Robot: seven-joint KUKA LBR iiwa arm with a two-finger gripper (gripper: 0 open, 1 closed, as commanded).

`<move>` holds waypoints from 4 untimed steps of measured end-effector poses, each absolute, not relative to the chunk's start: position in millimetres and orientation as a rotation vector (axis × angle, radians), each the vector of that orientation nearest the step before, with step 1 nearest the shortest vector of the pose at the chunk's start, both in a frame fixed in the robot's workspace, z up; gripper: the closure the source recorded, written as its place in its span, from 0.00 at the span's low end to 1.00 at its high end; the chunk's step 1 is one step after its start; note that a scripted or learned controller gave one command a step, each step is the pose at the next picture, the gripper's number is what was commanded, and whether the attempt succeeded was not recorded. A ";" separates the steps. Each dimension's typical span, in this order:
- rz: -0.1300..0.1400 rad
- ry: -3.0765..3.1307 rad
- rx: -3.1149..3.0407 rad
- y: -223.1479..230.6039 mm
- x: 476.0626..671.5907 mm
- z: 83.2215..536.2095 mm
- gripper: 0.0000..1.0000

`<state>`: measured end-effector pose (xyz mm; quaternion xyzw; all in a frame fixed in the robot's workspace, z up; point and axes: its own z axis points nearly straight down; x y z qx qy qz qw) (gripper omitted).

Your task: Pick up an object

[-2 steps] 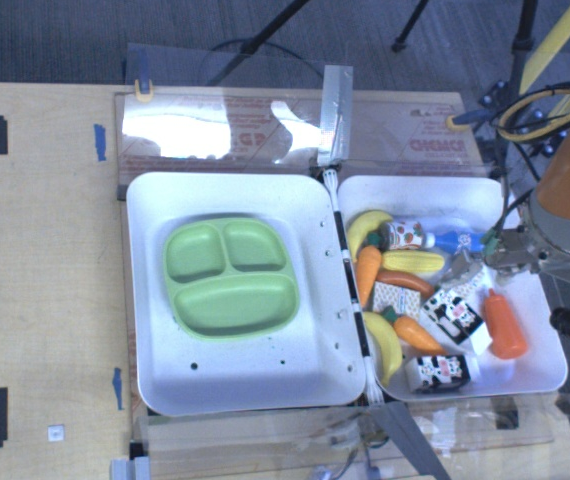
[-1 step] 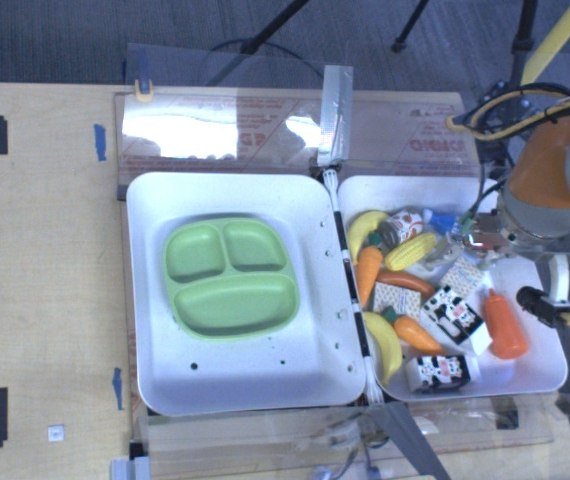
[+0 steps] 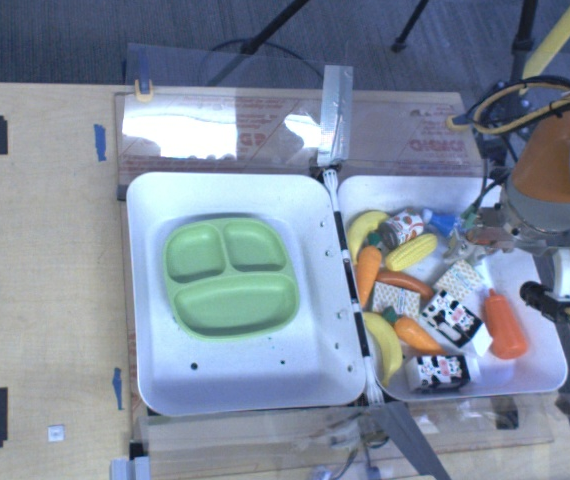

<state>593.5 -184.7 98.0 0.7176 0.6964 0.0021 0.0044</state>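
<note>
The right bin [image 3: 540, 373] holds a heap of toy food. In it I see two bananas [image 3: 365, 230] [image 3: 386, 344], two carrots [image 3: 367, 273] [image 3: 418, 336], a corn cob [image 3: 412, 251], a small can [image 3: 402, 230], two cow-patterned cartons [image 3: 451, 316] [image 3: 440, 371], a chequered packet [image 3: 461, 278], an orange bottle [image 3: 506, 326] and a blue item [image 3: 443, 223]. My gripper [image 3: 477, 238] hangs low over the bin's far right part, just right of the blue item and above the chequered packet. Whether it touches or holds anything is hidden by the clutter.
The left bin [image 3: 155, 368] carries a green divided plate [image 3: 230, 276]. A metal divider post [image 3: 335, 118] and a clear back panel [image 3: 225, 128] stand behind the bins. The arm's orange band [image 3: 555, 163] and yellow cables [image 3: 510, 108] fill the upper right.
</note>
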 end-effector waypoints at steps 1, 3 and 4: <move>0.001 2.372 2.055 -212.1 578.0 275.4 1.00; 0.001 2.316 2.116 -215.6 576.6 190.0 1.00; 0.001 2.280 2.155 -223.1 589.5 317.4 1.00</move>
